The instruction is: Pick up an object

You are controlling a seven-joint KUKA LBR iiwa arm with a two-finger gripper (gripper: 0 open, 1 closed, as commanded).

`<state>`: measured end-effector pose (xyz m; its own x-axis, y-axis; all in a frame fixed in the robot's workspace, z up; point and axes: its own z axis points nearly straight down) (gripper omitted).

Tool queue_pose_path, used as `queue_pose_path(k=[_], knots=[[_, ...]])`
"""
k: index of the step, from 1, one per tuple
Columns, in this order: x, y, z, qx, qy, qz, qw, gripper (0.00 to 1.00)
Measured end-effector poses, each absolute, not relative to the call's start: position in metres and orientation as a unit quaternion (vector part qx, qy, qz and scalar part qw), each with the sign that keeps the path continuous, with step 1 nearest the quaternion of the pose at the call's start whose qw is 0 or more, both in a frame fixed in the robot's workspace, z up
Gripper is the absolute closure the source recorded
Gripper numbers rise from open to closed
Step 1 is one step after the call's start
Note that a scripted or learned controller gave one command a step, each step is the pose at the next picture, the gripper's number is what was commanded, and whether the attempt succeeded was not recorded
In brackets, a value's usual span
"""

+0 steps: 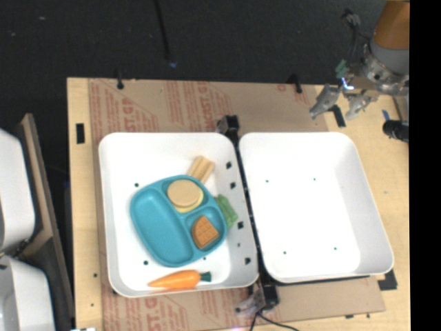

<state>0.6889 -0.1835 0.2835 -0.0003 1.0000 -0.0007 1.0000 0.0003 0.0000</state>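
Already we see every pickable thing gathered in the left bin, with the arm parked far off

Nearest us the toy carrot [179, 279] lies along the left bin's [114, 205] front wall; behind it the blue divided tray [162, 229] carries a round biscuit [185, 194] and a waffle piece [205, 232], a wooden block [201, 167] just beyond. The right bin [313, 205] sits alongside. Farthest, past the bench [158, 105] corner, the jaws [342, 102] hang spread and hold nothing, so we judge no grasp begun
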Motion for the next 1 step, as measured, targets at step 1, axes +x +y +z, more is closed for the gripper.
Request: queue_pose_path(k=[1], knots=[[0.6889,-0.1964,0.2874,0.707,0.707,-0.0001,0.001,0.00]])
